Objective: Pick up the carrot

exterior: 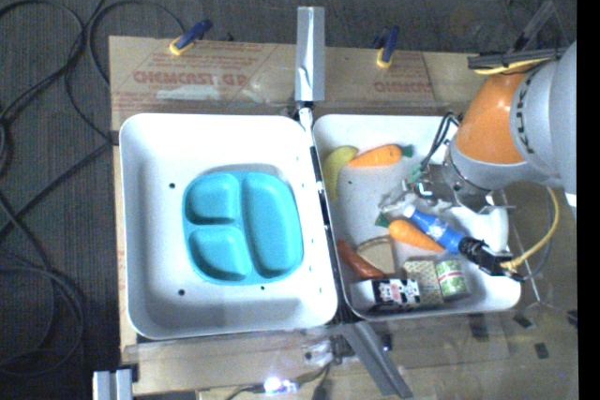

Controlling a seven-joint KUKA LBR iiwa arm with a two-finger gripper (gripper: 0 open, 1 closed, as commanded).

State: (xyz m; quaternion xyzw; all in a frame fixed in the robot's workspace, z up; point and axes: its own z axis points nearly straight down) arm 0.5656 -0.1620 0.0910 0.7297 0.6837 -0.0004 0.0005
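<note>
Probably light, stiff, smooth carrot [377, 155]: best gripped mid-body, across its width. End effector [419, 189] nearby, opening impossible to tell.

- You see even, fairly bright overhead light; the white bins [141, 201] glare softly.
- Floor toward 9 o'clock stays dim and grainy.
- Overall focus looks slightly soft.

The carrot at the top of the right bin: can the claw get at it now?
Probably yes. The carrot lies uncovered near the bin's far wall, touching a yellow item, and the claw hangs just beside it.
</note>
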